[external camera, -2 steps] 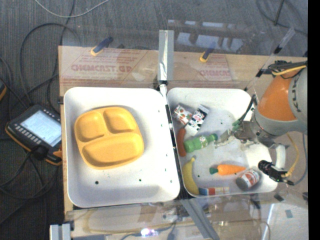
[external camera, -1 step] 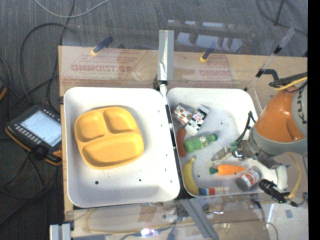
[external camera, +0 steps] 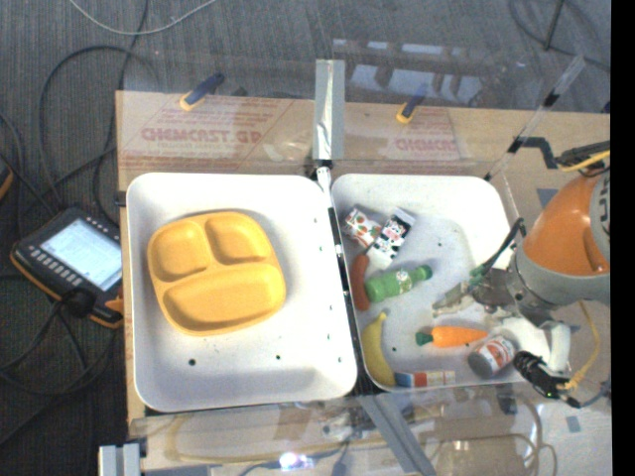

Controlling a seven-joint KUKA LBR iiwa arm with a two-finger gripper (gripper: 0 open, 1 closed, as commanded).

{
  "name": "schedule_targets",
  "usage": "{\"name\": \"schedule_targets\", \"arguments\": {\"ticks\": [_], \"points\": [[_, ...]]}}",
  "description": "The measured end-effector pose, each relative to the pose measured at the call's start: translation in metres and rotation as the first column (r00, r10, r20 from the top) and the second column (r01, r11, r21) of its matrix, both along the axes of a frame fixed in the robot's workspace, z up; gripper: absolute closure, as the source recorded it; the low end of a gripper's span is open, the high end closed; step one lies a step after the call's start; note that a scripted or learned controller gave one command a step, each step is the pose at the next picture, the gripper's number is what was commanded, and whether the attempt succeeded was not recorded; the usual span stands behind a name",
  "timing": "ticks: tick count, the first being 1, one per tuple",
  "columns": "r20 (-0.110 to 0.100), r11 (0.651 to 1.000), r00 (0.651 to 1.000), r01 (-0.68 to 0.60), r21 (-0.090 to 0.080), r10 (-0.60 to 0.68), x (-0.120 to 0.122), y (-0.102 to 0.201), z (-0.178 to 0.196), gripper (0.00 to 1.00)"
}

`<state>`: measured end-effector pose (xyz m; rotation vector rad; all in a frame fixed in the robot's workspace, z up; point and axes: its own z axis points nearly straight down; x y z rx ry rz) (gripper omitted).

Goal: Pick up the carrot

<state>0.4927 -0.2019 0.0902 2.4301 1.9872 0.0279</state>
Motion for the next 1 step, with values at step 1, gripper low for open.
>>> {"name": "schedule_targets", "arguments": {"ticks": [1], "points": [[-0.018,0.966,0.966,-0.259,-0.005,0.259,-0.0083,0.0253,0.0819,0.0]]}}
